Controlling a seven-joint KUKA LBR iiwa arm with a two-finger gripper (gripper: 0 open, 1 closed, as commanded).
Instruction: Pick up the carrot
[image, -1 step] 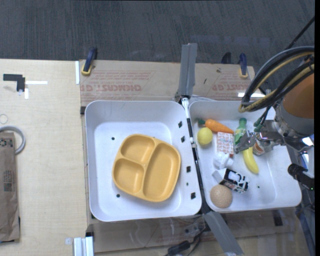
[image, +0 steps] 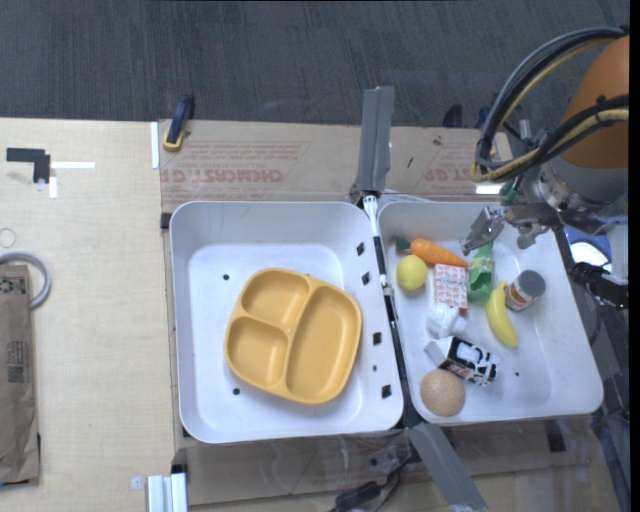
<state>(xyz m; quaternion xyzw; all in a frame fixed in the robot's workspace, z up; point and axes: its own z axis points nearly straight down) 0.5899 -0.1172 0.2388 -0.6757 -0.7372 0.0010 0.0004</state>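
Camera view looks down on the carrot (image: 438, 252) lying in the right bin (image: 575, 390), near its back wall. Its long axis runs almost level across the picture, tilting slightly downward to the right; the green stem end points left toward the divider between the bins, and the other end reaches toward a green packet (image: 482, 277). It is a short orange piece, smooth, with a small dark green tip. A yellow lemon (image: 411, 273) sits just in front of it, and a red and white box (image: 450, 287) lies close by its right half.

Above the far right end of the carrot hangs the hand (image: 482, 232), its two grey fingers spread apart with nothing between them. It is clear of the carrot. Cables and the orange band of the arm are cut off at the picture's right side. The left bin (image: 200, 400) holds a yellow divided plate (image: 293, 335).
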